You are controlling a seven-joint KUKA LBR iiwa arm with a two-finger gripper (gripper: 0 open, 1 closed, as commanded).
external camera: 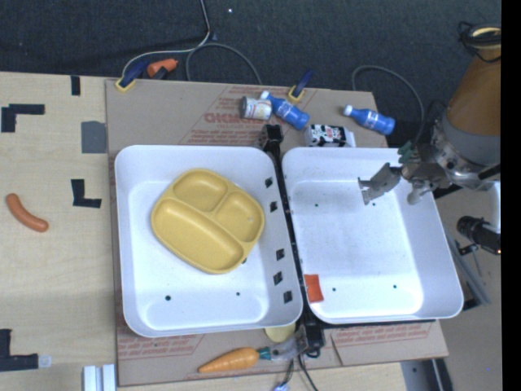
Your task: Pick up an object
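Gripper [396, 184] hangs spread and empty over the right bin's [431, 300] upper right.

Your nearest target is the yellow divided plate [210, 218] in the left bin [134, 243], well to the gripper's left, long axis slanting upper-left to lower-right (the shared bin walls lie between); open floor surrounds it.

A robot lab: two white bins [130, 243] clamped on cardboard [203, 112] atop a counter [49, 259] marked with black tape [20, 116], cables [203, 23] trailing, toy carrot [230, 361] nearby
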